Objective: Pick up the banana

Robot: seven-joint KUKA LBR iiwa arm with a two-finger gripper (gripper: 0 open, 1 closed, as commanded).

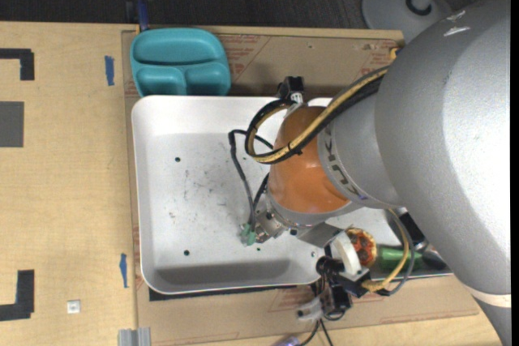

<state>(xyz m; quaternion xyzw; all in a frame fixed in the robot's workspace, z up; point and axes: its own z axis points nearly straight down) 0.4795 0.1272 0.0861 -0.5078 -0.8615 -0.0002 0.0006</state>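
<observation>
My arm's orange band [302, 166] and grey wrist hang low over the seam between the two white bins. The gripper [256, 231] pokes out below the wrist, just above the floor of the left bin [186, 174], near its front right part. A small green bit sits at its tip. The bulk of the arm hides most of the right bin and whatever lies under it.
A teal two-compartment tray [180, 62] stands behind the left bin. At the front right, beside the arm, lie a white and brown object [357, 247] and a green object [399, 257]. Black cables [243, 166] loop off the wrist over the left bin.
</observation>
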